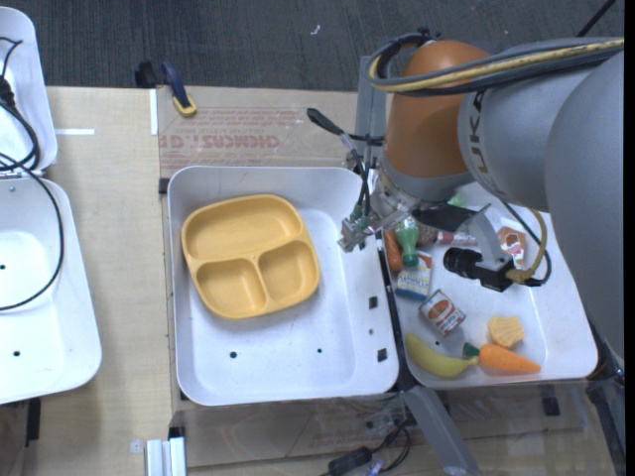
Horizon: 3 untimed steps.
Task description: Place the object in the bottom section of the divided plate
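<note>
At the near edge of the right bin (pixel 561 310), a toy banana (pixel 437 357) is seen lying by the near left corner. A toy carrot (pixel 508 360) is placed just beside it, and a pale yellow wedge (pixel 505 331) just behind the carrot. Further in, a small can (pixel 442 312) is laid on its side. A small blue-and-white carton (pixel 415 277) is found behind it, near the bin's left wall.

In the left bin (pixel 278 350), the yellow divided plate (pixel 251 254) is set flat toward the far left corner. Its two smaller sections are turned to the near edge and its wide section to the far edge.

The gripper (pixel 353 234) is held low at the right edge of the left bin, near the plate's right rim but apart from it. Whether it is spread or pressed together cannot be told. The grey arm (pixel 536 117) is stretched over the far part of the right bin. At the far edge of the table (pixel 109 167), a blue-and-yellow clamp (pixel 179 92) is fixed.
</note>
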{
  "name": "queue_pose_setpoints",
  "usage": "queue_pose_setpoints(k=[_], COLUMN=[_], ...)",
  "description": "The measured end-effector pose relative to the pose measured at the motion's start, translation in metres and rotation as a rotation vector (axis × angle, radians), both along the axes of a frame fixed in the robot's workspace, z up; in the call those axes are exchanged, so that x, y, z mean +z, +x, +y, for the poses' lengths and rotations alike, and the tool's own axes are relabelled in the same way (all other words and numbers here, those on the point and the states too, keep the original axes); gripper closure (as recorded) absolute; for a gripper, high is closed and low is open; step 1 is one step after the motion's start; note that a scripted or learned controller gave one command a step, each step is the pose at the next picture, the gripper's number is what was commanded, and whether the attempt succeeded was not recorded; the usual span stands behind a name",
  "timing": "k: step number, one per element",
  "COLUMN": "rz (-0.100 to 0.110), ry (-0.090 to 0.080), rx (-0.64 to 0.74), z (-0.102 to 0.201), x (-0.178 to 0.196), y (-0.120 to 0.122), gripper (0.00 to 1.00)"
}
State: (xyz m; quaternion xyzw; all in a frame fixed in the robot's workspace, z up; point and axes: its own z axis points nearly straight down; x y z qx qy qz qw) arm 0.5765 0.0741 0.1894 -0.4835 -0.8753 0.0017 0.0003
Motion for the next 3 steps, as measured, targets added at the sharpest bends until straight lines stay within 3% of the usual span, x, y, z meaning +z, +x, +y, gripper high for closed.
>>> queue_pose_setpoints(k=[1,2,3], rz=[-0.002,0.002,0.0], ry=[0.0,0.001,0.0], rx=[0.075,-0.104,-0.197], z=[-0.047,-0.089,-0.127], x=[0.004,0.004,0.022], y=[0.04,-0.033,-0.047], gripper=[1.0,1.0,1.0])
